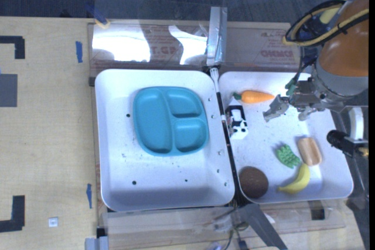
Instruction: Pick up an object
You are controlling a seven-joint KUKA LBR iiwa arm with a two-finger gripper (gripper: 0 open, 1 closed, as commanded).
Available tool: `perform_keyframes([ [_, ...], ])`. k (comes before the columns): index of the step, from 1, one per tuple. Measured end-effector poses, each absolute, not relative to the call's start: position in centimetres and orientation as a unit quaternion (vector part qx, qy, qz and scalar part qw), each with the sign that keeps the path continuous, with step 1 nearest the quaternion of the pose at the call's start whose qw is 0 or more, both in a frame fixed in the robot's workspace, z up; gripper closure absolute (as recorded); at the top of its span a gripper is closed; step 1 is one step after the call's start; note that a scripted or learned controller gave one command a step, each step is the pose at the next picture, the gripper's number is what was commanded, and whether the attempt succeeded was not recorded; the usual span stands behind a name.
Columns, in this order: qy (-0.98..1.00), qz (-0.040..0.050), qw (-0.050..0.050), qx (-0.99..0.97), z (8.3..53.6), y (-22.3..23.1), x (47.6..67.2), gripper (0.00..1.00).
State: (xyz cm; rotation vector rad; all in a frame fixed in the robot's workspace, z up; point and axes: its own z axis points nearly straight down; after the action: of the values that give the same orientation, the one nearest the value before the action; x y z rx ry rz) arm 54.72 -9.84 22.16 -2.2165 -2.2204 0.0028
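Note:
The right bin [334,184] holds an orange carrot [255,97] at its back, a black-and-white toy cow [237,123] by the left wall, a green toy [287,156], a hot dog bun [309,150], a yellow banana [297,180] and a brown round object [253,181] at the front. My gripper [288,110] hangs above the bin's back part, to the right of the carrot. Its fingers are spread apart with nothing between them.
A blue divided plate [171,120] lies in the left bin [117,178]. A clear panel and a metal post [215,35] stand behind the bins. Black and yellow cables [319,17] loop at the upper right near the arm.

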Motion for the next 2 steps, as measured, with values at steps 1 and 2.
perform_keyframes([
  [1, -0.697, 0.0025, 0.003, -0.717, 14.1, -13.1, 65.5, 0.00],
  [2, -0.728, -0.0006, -0.001, -0.686, 8.6, -9.8, 65.7, 0.00],
])
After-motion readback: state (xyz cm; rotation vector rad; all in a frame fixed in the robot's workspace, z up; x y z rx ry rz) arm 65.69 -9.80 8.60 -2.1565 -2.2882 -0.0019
